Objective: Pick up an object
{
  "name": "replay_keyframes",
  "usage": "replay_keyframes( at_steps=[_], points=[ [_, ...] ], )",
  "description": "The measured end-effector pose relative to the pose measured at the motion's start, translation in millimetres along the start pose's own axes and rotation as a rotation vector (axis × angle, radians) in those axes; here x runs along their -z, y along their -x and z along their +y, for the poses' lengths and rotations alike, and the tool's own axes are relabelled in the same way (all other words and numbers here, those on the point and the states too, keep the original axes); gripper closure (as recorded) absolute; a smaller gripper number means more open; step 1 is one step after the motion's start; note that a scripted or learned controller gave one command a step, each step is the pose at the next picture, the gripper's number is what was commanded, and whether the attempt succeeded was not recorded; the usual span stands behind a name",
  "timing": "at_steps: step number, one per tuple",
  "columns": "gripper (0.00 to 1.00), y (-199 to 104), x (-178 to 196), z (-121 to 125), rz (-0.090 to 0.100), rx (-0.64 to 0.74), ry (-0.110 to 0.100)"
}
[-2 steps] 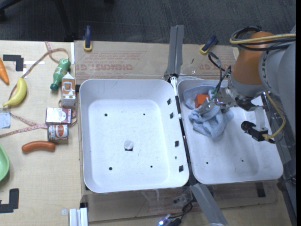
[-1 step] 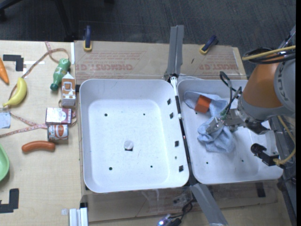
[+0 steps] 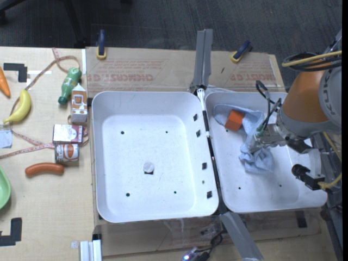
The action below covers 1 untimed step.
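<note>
Nearest you, a small disc [image 3: 148,168] lies in the left bin [image 3: 109,145]. In the right bin [image 3: 283,197], the gripper [image 3: 260,140] sits on the blue cloth [image 3: 255,156]; its finger state you cannot tell. Beyond, an orange block [image 3: 234,119] rests on the cloth

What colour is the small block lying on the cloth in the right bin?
Orange block, on the light blue cloth; camera view.

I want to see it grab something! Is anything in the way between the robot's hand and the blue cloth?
Nothing visible blocks it. The gripper is right over the crumpled blue cloth in the right bin. The orange block sits off to the side, on the cloth's far end.
</note>
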State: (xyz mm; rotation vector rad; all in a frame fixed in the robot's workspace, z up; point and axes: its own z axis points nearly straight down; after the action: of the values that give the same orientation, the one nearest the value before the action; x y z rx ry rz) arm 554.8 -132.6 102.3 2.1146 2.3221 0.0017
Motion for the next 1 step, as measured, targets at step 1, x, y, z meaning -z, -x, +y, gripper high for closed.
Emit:
replay_keyframes(
  at_steps=[1],
  points=[
    [0.0, 0.1, 0.1, 0.0, 0.0, 0.0, 0.0]
  ],
)
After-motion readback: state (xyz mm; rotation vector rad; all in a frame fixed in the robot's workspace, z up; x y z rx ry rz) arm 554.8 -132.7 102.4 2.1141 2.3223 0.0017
